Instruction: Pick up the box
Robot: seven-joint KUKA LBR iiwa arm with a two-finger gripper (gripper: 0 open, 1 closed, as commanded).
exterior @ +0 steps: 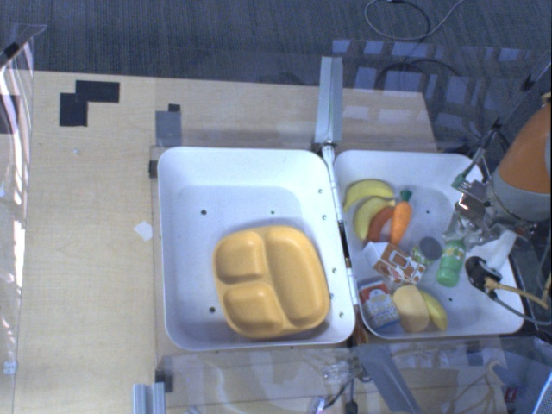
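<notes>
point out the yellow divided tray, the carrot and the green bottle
yellow divided plastic tray [272, 279], camera view, its large right compartment
orange carrot [400, 222], camera view, mid body
small green bottle [449, 266], camera view, its side

Left bin [172, 231]: yellow compartment tray [271, 279], lower centre of frame. Right bin [431, 164]: two bananas [369, 198] at upper left corner, carrot [400, 219] just beside them, green bottle [450, 264] right of centre, lemon [412, 307] near lower edge. Black tape marks [86, 100] on bench, upper left of frame. Cable loop [397, 15] on carpet, top.
</notes>
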